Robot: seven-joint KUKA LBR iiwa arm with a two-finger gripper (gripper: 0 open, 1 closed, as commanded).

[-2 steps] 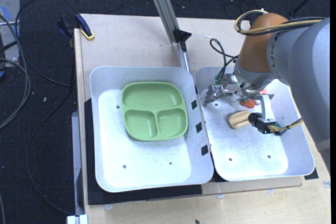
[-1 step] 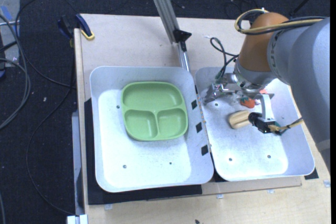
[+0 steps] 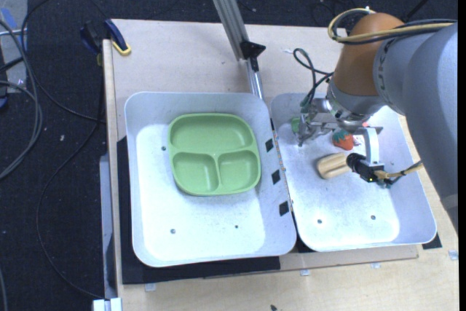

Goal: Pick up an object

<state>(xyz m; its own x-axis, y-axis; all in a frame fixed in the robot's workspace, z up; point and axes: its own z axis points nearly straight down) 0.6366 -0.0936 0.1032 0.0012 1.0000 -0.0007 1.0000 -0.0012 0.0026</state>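
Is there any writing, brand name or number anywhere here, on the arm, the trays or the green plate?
None can be read.
The green plate, both white bins and the grey arm show plain surfaces.
Small black tabs between the bins carry no legible marks.

I read no text, label, brand, number or sign anywhere. Green divided plate [image 3: 215, 154]: plain surface, no print. White bins [image 3: 196, 237], either side of plate's right edge: small dark dots, no characters. Black tabs [image 3: 277, 175] just right of plate: blank as far as I can make out. Arm's orange band [image 3: 362, 54], up right of plate: no marking I can read.
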